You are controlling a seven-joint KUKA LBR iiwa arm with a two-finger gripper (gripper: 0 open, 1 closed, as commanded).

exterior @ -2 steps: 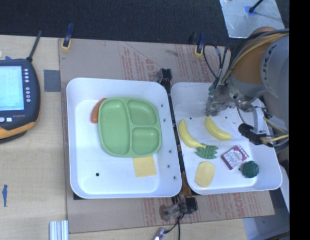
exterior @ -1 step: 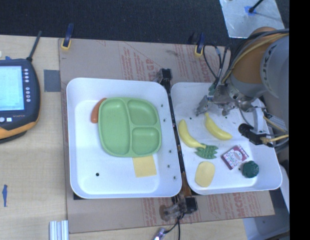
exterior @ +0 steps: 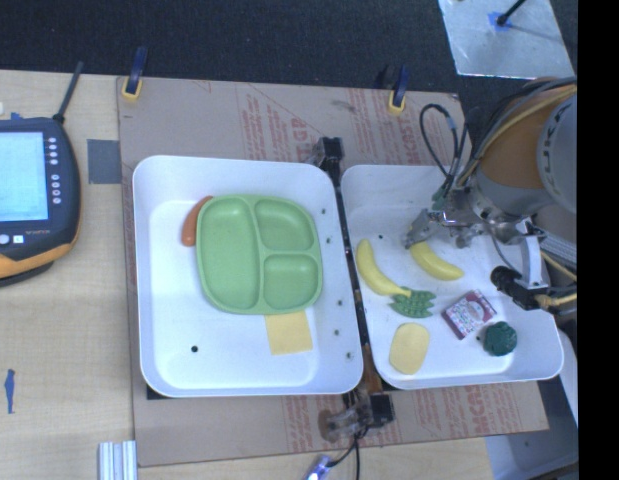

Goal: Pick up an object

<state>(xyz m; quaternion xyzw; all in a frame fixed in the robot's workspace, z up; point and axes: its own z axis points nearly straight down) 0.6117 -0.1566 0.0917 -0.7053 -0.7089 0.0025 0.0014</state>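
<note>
Gripper point(exterior: 439, 230) sits low in the right bin point(exterior: 534, 368), directly over the short banana point(exterior: 436, 261) — likely the pick target. Can't tell its grip state, metalwork hides it. Long banana point(exterior: 377, 271) lies just beside, a clutter risk.

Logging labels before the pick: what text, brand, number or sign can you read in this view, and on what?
Nothing reads clearly.
Cardboard sheet: rows of red print, too blurred to read.
Red packet in the right bin: pale markings, too small to read.
Pendant at left: lit screen and buttons, no legible characters.
Green tray, yellow square, bananas: no text seen.
</note>
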